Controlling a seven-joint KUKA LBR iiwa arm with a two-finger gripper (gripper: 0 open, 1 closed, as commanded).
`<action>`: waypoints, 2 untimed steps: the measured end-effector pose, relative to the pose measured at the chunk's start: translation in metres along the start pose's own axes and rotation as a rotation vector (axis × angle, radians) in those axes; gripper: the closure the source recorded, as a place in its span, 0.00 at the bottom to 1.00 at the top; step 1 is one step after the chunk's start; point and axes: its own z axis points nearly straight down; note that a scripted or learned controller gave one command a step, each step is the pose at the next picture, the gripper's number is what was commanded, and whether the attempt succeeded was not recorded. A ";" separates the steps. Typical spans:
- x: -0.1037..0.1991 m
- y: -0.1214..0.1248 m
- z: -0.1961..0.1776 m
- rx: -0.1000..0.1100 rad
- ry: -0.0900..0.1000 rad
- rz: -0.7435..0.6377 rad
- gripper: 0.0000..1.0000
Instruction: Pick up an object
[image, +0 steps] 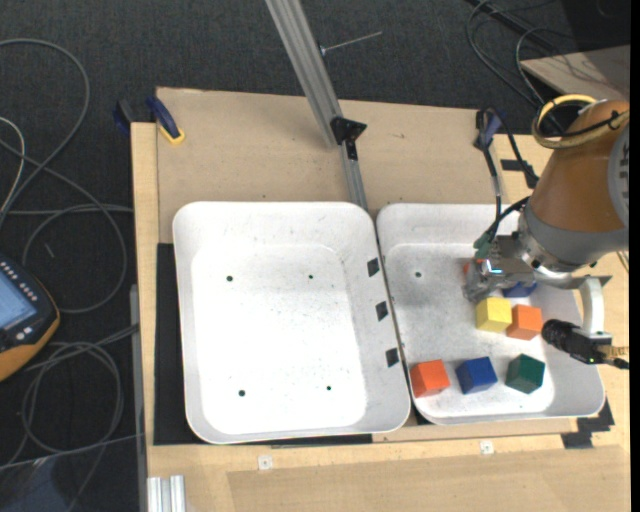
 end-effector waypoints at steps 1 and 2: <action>0.002 0.006 -0.064 -0.001 0.000 -0.002 1.00; 0.002 0.007 -0.080 0.004 0.001 -0.001 1.00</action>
